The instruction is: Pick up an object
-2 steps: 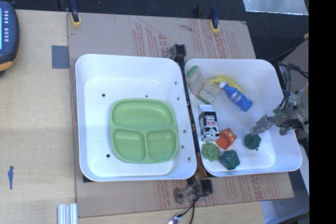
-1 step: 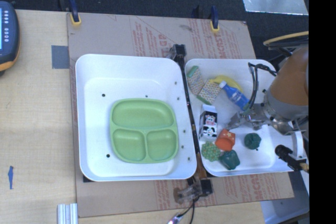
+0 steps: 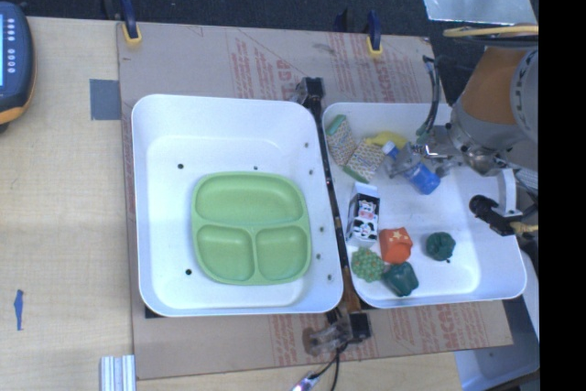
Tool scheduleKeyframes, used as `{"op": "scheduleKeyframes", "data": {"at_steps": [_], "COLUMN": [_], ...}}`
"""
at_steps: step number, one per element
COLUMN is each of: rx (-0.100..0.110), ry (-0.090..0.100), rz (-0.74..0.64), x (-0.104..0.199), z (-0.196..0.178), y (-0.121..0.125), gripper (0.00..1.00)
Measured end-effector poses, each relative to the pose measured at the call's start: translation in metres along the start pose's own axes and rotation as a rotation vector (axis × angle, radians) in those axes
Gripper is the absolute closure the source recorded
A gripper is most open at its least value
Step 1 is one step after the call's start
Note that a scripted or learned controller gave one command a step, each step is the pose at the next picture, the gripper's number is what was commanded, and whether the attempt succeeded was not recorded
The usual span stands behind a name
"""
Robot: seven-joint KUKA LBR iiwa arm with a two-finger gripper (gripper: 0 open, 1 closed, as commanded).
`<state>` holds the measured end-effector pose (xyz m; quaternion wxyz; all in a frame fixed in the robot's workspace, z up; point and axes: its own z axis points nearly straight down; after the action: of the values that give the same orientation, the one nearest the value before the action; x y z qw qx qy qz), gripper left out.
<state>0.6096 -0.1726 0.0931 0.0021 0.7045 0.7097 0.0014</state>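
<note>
Fingers (image 3: 423,157) sit low at the back of the right-hand shallow white bin (image 3: 499,288). From this slanted view you cannot tell whether they stand apart or together, and nothing is visibly caught between them. Treat the pick as not yet made.

The nearest candidate is the small blue plastic piece (image 3: 426,180), which lies just below the fingers on the bin floor. It looks hard, smooth and light. Expect it to slip or skate if you pinch it off-centre, so take it across its narrowest width, squarely.

Other candidates in the same bin:
- Two flat checked pouches (image 3: 364,158), side by side near the left wall. These are probably soft and thin, and hard to get under.
- A yellow piece (image 3: 389,140), partly hidden behind them. Its shape is unclear.
- A small black-and-white printed carton (image 3: 366,217), stiff-sided. Grip it across the short faces.
- An orange-red block (image 3: 396,244), blocky with flat faces. It is likely the easiest hold.
- A dark green rounded lump (image 3: 440,244), standing apart from the rest. It may roll.
- A pale green knobbly ball (image 3: 367,265) and a dark teal lump (image 3: 400,279), close together at the front edge. A descent there risks nudging both.

The left white bin (image 3: 156,142) carries a pale green three-compartment plastic tray (image 3: 249,197), which is glossy and wide. Both bins rest on a brown board over the light wooden desk (image 3: 55,243).
</note>
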Motion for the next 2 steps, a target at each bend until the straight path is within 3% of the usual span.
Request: {"op": "scheduleKeyframes", "data": {"at_steps": [1,2], "rx": [0.009,0.029], "ry": [0.001,0.003], "rz": [-0.001,-0.001], "x": [-0.001,0.054], "z": [-0.01,0.001], "y": [-0.003,0.035], "gripper": [1.0,1.0]}}
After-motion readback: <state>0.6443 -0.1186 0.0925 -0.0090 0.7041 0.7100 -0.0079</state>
